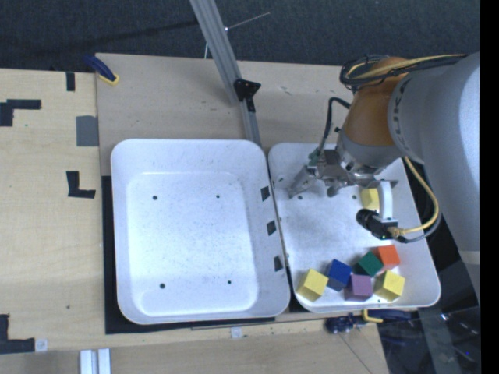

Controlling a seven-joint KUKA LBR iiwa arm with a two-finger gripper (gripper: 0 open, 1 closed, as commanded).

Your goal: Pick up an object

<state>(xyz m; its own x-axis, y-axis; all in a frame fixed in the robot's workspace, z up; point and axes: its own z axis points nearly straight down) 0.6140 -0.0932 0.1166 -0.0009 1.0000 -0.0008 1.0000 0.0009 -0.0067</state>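
Firstly, the wooden surface point(47, 232) carries two shallow white bins side by side. The left bin point(191, 228) is the bigger one in the camera view. The right bin point(312, 224) holds all the small objects. The grey arm point(440, 107) with its orange band point(370, 111) reaches in from the right and hangs over the far part of the right bin. Its pincer point(316, 181) points down toward the bin floor near the far left corner; whether the pincer is wide or narrow cannot be told, and nothing is seen in it.

The small blocks lie together at the near edge of the right bin, well apart from the pincer. A yellow block point(313, 284) lies on the left, just beside a blue block point(339, 273). Next come a purple block point(360, 286), a green block point(369, 264), an orange block point(387, 255) and a second yellow block point(392, 284), all close to each other.
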